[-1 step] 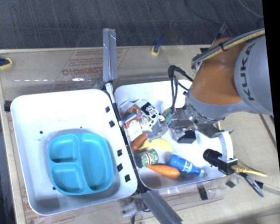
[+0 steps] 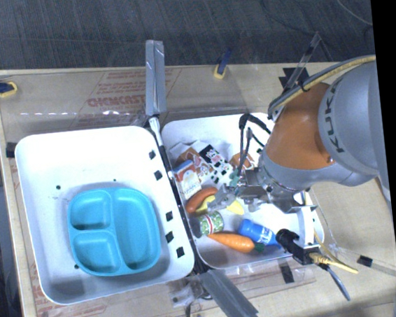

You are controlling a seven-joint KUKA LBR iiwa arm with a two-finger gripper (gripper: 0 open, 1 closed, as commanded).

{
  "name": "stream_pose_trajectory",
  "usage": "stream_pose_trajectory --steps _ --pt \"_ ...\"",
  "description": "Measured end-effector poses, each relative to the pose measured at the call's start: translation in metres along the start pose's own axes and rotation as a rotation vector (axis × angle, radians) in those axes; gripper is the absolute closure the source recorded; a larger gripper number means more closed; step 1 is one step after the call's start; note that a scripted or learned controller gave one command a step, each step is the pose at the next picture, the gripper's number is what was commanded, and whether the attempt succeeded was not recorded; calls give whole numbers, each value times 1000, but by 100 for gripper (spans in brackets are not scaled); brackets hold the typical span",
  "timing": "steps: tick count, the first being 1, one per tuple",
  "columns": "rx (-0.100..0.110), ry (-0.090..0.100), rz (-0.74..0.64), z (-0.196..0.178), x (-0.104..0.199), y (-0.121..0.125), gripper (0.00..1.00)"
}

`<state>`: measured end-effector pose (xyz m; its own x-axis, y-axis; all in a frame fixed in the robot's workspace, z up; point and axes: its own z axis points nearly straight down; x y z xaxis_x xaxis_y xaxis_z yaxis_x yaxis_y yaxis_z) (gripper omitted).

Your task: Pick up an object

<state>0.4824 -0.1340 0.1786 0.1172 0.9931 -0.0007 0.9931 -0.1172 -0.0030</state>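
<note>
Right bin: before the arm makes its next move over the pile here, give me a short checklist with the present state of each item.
1. Gripper above the right bin: ok.
2. Object seen held: cannot tell.
3. Carrot lying unobstructed at the near side: ok.
4. Blue bottle free of the arm: ok, lying beside the carrot.
5. Blue tray in the left bin, away from the pile: ok.

Bright, even overhead light; soft, slightly blurry frame
</note>
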Motion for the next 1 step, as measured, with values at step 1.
stream_pose_trajectory --steps 1 --pt "-1 0 -125 88 -31 47 0"
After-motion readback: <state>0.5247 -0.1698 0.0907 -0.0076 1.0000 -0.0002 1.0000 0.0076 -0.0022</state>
